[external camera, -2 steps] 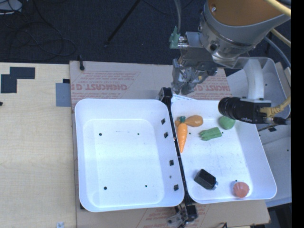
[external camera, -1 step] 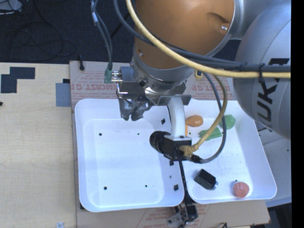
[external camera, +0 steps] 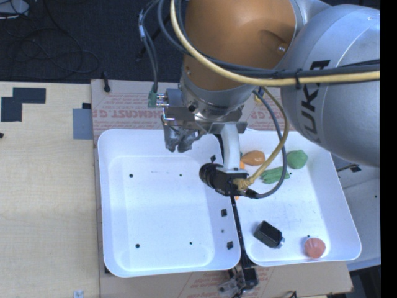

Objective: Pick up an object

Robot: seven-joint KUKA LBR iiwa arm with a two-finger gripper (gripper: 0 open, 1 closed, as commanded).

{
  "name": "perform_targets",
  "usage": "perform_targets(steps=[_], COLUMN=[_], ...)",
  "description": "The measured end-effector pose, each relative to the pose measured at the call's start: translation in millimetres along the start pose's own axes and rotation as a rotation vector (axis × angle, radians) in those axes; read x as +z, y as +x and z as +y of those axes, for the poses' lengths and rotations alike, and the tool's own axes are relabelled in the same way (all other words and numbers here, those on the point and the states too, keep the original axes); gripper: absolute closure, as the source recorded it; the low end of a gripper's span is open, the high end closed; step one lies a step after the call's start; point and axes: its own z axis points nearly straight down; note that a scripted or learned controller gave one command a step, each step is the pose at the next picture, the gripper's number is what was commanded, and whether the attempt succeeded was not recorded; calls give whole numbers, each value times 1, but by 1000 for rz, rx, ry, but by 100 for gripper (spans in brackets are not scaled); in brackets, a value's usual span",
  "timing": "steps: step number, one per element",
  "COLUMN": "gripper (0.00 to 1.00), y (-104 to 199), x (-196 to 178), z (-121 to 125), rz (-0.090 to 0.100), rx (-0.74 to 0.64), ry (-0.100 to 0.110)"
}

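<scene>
**Arm looms over two white bins**

Glossy orange band [external camera: 239,23] and smooth grey casing of the arm sit closest. Beneath, the metal claw [external camera: 180,140] hangs at the far rim of the left bin [external camera: 118,228]; its state cannot be told. Inside the right bin [external camera: 347,228] lie five objects: one black block [external camera: 268,234], one round pink piece [external camera: 314,247], one orange lump [external camera: 252,158], two green pieces [external camera: 297,159].

A light wood table [external camera: 43,191] fills the left side, with dark patches [external camera: 25,101] stuck on it. A brown cardboard sheet [external camera: 124,113] with red print lies flat. Behind, a dark floor [external camera: 74,36] has black cables [external camera: 56,17] on it.
</scene>
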Motion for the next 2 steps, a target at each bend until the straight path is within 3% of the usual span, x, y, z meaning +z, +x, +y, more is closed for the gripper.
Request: perform_targets(steps=[1, 2], gripper=[100, 100], y=[5, 30], x=[-78, -78], z=[14, -27], rz=[3, -1], rx=[0, -1], ry=[-9, 2])
